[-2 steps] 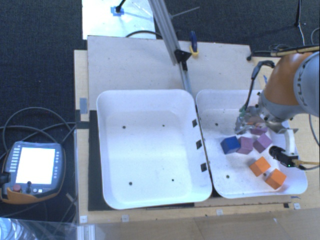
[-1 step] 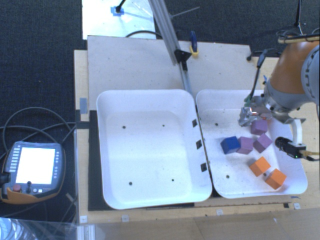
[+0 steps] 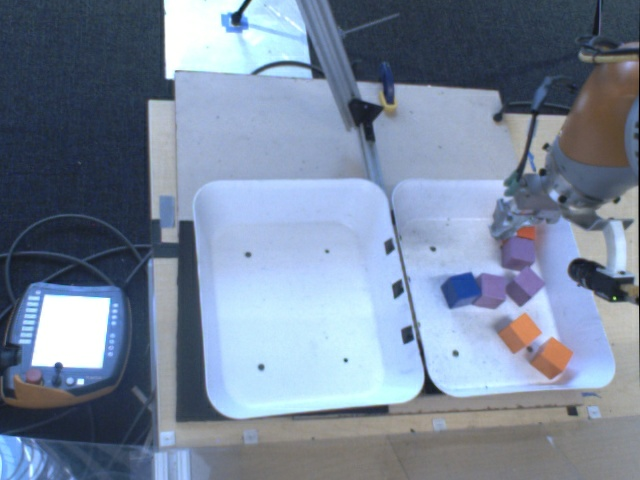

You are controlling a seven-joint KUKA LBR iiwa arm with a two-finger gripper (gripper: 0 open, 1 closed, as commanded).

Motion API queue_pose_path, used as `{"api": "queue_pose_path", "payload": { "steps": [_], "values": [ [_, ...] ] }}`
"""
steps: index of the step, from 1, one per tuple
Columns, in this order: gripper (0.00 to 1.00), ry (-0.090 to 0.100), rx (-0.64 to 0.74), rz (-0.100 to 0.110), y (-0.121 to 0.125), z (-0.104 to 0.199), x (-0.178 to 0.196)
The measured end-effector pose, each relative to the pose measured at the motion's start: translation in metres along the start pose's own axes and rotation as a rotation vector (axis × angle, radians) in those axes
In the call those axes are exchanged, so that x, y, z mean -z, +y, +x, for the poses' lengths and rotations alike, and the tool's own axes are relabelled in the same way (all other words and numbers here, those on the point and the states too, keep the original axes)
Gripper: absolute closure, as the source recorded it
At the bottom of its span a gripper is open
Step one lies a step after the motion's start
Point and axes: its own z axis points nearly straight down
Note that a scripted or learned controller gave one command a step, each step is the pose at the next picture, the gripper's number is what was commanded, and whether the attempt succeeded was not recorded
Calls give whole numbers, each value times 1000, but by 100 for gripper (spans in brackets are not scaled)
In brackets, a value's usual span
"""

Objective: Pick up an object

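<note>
The left bin [image 3: 300, 298] is offering an open floor across its whole width. In the right bin [image 3: 440, 238], the near-left and far-left floor is lying open, while blocks are crowding its right half: a blue block [image 3: 460, 289] is touching a purple block [image 3: 491, 290], another purple block [image 3: 525, 285] is sitting just beside them, and two orange blocks [image 3: 519, 332] [image 3: 551, 357] are lying near the front right corner. The gripper [image 3: 512, 218] is hanging over a further purple block [image 3: 518, 252], possibly touching it. A slanted metal pole [image 3: 335, 58] is crossing above the bench behind the bins.
</note>
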Motion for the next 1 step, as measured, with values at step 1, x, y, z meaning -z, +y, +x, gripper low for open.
{"api": "queue_pose_path", "payload": {
  "steps": [1],
  "values": [
    [100, 0, 0, -1, 2, 0, 50]
  ]
}}
